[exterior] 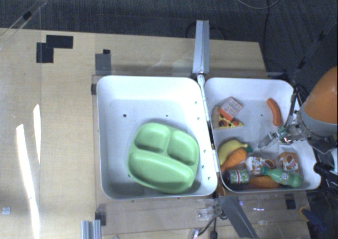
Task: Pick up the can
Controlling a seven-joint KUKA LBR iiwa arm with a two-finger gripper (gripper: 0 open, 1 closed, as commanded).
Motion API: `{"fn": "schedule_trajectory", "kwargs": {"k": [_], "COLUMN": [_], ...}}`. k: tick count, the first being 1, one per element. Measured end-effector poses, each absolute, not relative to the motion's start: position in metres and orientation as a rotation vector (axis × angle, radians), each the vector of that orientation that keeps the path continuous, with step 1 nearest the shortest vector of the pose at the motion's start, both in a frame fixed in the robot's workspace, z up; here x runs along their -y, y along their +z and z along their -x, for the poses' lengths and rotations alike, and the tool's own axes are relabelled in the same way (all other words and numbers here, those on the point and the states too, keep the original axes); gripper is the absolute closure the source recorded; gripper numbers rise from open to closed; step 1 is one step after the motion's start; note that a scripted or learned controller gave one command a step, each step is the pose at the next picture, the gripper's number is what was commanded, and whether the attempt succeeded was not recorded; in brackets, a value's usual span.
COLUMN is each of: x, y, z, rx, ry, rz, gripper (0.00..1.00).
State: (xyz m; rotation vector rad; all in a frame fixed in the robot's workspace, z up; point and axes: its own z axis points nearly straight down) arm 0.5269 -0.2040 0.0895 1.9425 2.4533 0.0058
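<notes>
So the arm (322, 103) comes in from the right with its orange band showing, and the jaws (274, 139) hang low over the right bin (253, 86), roughly in the middle of it. They're small and glinty from up here, so I honestly can't tell if they're open or closed, and nothing is visibly between them. The can (238, 177) lies on its side at the bin's near edge, below and left of the jaws, well short of touching them. Between the two sit a banana (230, 148) and a carrot (235, 158), just off to the jaws' lower left. A green bottle (282, 177) lies straight below the jaws, beside the can. A hot dog (273, 111) is just above the jaws, and a pizza slice (230, 122) is off to their upper left. Far left of the jaws, the other bin (111, 127) holds a green divided tray (163, 156).
</notes>
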Motion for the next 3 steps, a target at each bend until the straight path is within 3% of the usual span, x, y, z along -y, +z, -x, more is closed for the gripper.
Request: {"fn": "schedule_trajectory", "kwargs": {"k": [1,2,3], "x": [0.137,0.158,0.182], "y": [0.089,0.089,0.088], "z": [-0.601,-0.529,-0.596], "rx": [-2.476,-2.210,-2.158], "ry": [0.013,0.012,0.009], "rz": [-1.918,-2.220,-2.270], "gripper": [0.00,0.00,0.00]}}
